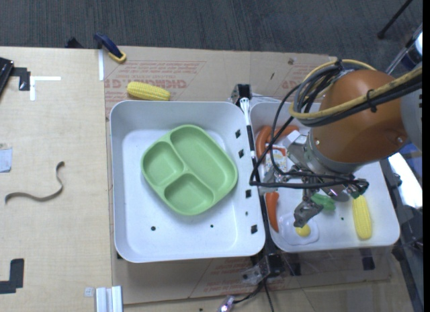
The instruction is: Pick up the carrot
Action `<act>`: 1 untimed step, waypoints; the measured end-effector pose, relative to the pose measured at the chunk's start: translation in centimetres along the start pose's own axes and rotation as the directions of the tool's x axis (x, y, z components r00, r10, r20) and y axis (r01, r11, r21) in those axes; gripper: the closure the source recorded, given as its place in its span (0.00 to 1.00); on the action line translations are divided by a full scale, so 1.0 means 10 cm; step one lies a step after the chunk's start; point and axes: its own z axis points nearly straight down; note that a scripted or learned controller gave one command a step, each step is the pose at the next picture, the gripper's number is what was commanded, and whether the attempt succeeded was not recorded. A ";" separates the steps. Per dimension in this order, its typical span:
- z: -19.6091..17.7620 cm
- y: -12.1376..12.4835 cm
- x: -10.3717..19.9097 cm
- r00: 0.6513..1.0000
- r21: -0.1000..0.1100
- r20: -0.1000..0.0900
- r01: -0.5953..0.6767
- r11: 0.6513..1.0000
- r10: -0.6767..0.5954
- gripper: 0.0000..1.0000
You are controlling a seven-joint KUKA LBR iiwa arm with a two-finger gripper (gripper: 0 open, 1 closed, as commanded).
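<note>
Camera view: carrot point(272, 211) lies left of gripper point(304, 221).

Count at this frame: two white bins, left bin point(121, 189) and right bin point(386, 233). One green divided plate point(189, 168), three compartments. Two corn cobs: one point(148, 91) on the cardboard behind the left bin, one point(362, 216) in the right bin. One carrot point(271, 208), partly hidden. One arm, one gripper point(304, 218).

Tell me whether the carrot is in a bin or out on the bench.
In. The carrot lies inside the right bin along its left wall, partly hidden beneath the arm.
</note>
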 end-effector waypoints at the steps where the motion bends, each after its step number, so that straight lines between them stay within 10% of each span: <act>1: 0.00 0.00 0.00 1.000 0.000 0.000 0.000 1.000 0.000 0.00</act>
